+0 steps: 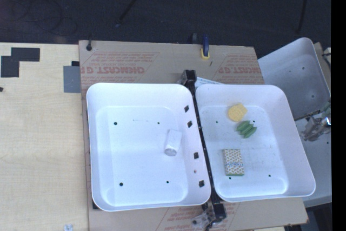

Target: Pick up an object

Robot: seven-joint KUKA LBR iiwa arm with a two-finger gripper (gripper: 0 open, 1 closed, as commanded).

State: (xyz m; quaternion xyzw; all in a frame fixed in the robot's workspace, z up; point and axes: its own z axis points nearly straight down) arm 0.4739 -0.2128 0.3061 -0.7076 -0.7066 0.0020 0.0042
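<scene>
Left bin (102, 116): white cylinder (173, 143) lying | Right bin (281, 116): yellow disc (237, 112), green piece (246, 129), patterned box (233, 162) | Gripper (316, 128) at right edge: grip state cannot be told

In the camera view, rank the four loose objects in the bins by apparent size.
1. patterned box
2. white cylinder
3. yellow round piece and green piece, which look about alike, so I will not rank them.
</scene>
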